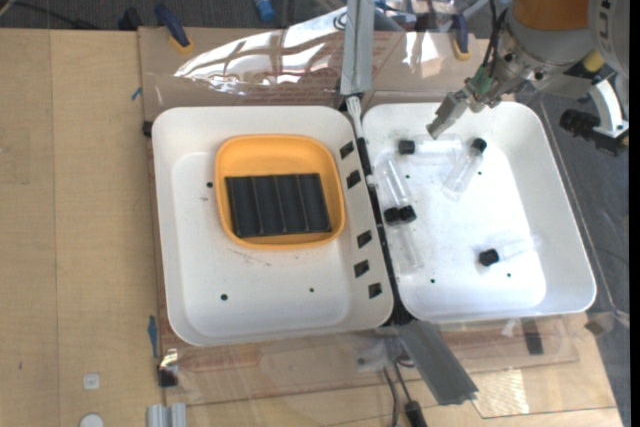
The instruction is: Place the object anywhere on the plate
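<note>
A grey arm with an orange band reaches in over the right-hand shallow white bin (560, 215), its jaws (443, 123) hanging above the bin's far left part; whether they stand wide or narrow cannot be told from this angle, and nothing shows between them.

On that bin's floor lie several clear plastic tubes with black caps. One clear tube (395, 187) lies near the bin's left wall, its long axis running from far to near, its black cap (400, 214) at the near end. Another tube (463, 165) lies just past the jaws, angled from its cap at the far right down toward the near left. A further capped tube (497, 255) rests toward the near right.

The orange, rounded-square plate (280, 155) sits in the left-hand white bin (190, 295), with a dark ribbed rectangular block (278, 205) on it, well apart from the tubes.

The likely trouble: the tubes are transparent, round and smooth, so a closing grip set along an axis rather than across it could roll or squirt one away. The divider between the bins could also catch a low carry.
</note>
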`<action>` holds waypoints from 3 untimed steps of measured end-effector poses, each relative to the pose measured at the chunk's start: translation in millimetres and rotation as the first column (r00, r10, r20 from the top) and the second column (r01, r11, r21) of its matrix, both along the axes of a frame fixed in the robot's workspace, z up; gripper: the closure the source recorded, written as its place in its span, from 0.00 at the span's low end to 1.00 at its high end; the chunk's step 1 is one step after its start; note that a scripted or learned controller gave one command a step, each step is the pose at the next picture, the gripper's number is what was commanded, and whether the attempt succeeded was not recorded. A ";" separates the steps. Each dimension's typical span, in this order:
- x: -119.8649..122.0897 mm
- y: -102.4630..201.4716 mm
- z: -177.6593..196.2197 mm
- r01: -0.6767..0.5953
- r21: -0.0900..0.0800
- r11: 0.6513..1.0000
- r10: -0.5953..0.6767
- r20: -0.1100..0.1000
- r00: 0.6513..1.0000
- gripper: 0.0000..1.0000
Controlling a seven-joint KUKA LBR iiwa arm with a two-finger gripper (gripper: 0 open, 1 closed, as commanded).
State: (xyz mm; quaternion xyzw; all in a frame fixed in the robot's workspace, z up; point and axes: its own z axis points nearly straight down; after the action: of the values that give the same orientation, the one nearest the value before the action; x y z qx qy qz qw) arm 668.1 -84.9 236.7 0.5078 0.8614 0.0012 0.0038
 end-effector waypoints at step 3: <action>-0.2 -105.3 19.1 0.009 -0.002 1.000 -0.009 0.001 1.000 0.00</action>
State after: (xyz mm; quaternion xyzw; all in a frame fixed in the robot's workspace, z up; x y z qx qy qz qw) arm 667.9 -190.2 255.8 0.5119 0.8590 0.0006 0.0044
